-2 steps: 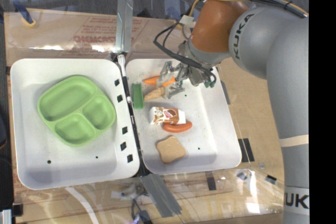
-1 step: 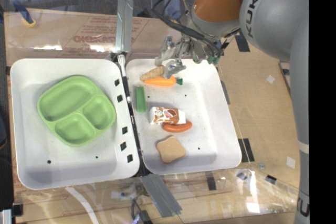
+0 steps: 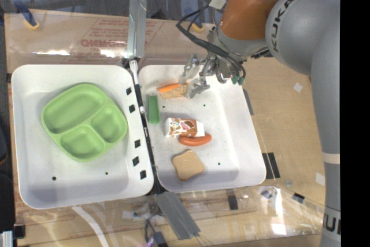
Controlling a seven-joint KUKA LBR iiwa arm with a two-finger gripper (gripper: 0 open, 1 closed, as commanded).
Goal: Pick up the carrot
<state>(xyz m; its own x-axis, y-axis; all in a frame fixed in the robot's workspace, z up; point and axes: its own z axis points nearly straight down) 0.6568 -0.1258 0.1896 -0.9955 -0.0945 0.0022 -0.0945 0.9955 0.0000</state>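
At the top edge of the right bin (image 3: 245, 142), the carrot (image 3: 169, 88) lies flat, its thick end just beside the hand (image 3: 193, 85). I judge that the hand is lowered there to grasp it; whether it is apart or together I cannot tell. Grey letters "KUKA" run along the arm (image 3: 300, 14). A printed packet (image 3: 185, 126) lies near the sausage (image 3: 195, 139), its writing too small to read.

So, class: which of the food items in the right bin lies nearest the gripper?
The carrot, orange, at the bin's far end beside the gripper. The sausage, packet and bread slice lie farther away.
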